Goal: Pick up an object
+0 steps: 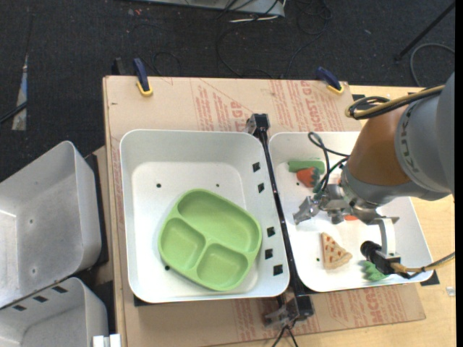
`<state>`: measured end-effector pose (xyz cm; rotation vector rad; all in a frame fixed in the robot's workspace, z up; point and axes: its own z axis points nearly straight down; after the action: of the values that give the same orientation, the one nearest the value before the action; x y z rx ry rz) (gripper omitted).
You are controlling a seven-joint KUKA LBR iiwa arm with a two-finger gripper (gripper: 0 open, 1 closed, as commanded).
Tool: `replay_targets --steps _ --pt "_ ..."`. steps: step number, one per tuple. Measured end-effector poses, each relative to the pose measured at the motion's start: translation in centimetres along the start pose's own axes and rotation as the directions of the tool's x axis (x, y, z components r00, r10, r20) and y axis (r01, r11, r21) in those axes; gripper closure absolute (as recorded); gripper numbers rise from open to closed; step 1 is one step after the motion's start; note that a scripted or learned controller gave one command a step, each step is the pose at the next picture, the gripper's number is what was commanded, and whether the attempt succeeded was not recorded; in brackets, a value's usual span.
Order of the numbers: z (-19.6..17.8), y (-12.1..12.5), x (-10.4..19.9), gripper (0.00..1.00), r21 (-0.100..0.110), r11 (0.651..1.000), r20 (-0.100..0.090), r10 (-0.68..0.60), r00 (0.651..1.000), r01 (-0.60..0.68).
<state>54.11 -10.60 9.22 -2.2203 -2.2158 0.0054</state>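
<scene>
The pizza slice lies flat below my pincer, whose fingers stand apart, empty. Judged light, rigid, thin: grip across its edges.

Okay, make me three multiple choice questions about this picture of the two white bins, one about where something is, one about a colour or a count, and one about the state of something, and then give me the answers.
1. Where does the green tray lie?
A. In the left bin
B. In the right bin
C. On the floor

2. How many compartments does the tray have?
A. One
B. Three
C. Five

3. How does the pizza slice toy lie?
A. Gripped and lifted
B. Loose on the floor of the right bin
C. Stacked on the tray

Answers:
1. A, the tray rests on the floor of the left bin.
2. B, ridges divide it into one long section and two smaller ones.
3. B, it lies flat in the right bin, apart from the gripper above it in the view.
</scene>
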Motion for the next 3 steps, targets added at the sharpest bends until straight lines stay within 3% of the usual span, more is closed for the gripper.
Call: replay_targets --steps 1,3 --pt "-1.4 0.2 0.0 1.0 -0.006 1.0 0.001 0.001 1.0 -0.001" --pt "-12.1 -1.4 -0.1 1.0 -0.011 1.0 0.002 -0.003 1.0 0.003"
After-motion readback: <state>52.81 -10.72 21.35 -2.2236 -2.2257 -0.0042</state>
